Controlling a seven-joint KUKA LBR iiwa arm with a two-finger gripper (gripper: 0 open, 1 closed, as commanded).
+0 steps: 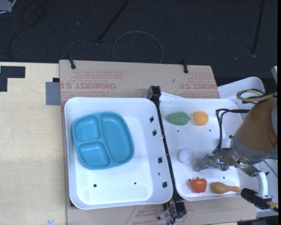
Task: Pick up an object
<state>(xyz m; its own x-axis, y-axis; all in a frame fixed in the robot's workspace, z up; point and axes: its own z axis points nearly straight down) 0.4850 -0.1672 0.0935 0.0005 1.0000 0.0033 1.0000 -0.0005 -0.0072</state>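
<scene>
gripper (pixel 202 163) low in right bin (pixel 187 191) | finger state: cannot tell | white ball (pixel 185 154) just beside tip, likely target | tomato (pixel 198 185) just below | nothing visibly held

Single fixed overhead camera, slanted over bins (pixel 145 198).

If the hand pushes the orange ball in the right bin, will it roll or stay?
The orange ball looks round and smooth, so it would probably roll at a light push. It lies apart from the green leaf-shaped piece, so little would stop it. Its smooth surface may slip between fingers.
</scene>
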